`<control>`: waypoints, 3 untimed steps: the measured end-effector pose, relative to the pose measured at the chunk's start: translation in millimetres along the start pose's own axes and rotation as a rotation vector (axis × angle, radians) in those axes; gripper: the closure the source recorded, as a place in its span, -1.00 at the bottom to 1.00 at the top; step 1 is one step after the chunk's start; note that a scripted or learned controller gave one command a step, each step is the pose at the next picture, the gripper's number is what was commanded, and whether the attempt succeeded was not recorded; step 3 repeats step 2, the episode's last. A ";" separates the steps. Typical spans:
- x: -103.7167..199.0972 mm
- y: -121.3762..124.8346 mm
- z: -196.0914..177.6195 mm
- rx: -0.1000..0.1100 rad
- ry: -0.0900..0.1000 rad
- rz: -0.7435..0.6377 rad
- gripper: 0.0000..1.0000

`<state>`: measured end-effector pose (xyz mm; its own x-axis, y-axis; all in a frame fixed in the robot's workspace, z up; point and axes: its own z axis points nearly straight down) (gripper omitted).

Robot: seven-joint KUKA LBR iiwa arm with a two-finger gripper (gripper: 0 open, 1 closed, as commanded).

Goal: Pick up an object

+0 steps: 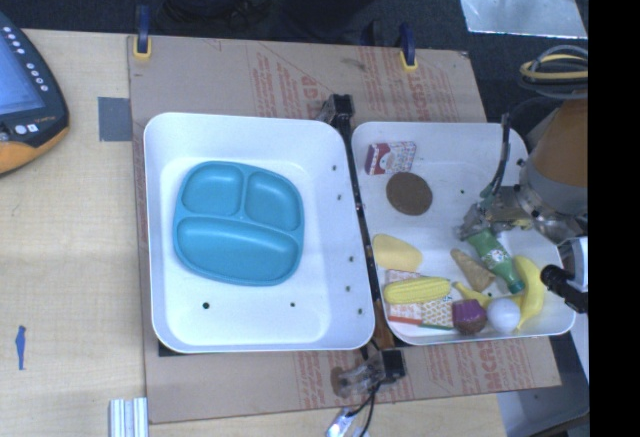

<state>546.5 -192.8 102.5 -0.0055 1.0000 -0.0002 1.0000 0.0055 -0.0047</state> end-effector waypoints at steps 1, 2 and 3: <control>37.3 -17.7 -92.9 -0.006 0.001 -0.001 1.00; 127.1 24.9 -89.5 -0.005 0.003 -0.010 1.00; 127.1 24.9 -89.5 -0.005 0.003 -0.010 1.00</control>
